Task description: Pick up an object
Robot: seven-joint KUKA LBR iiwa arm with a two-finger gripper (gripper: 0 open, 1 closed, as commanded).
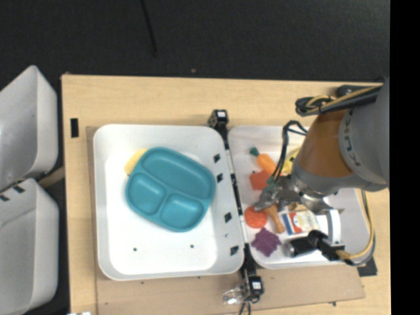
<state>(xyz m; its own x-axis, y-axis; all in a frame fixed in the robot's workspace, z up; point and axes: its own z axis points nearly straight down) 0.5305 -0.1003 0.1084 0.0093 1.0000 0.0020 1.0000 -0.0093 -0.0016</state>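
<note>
The grey arm's two-finger gripper (270, 201) is low in the right-hand shallow white bin (354, 258), over a cluster of small items; whether it is spread or closed I cannot tell, as the wrist hides it.

Likely targets lie beneath and beside it: a small orange carrot-shaped toy (265, 163) toward the bin's far side, a round red-orange piece (255, 218) near the divider, and a purple lumpy toy (266, 241) at the near edge. All look light, rigid plastic or foam (judgement only), smooth enough to slip. The purple toy, standing apart, offers the cleanest grasp across its middle.

A white carton with red and blue print (308, 222) crowds the cluster.

The left-hand white bin (108, 254) holds a teal three-compartment plastic tray (170, 189).
</note>
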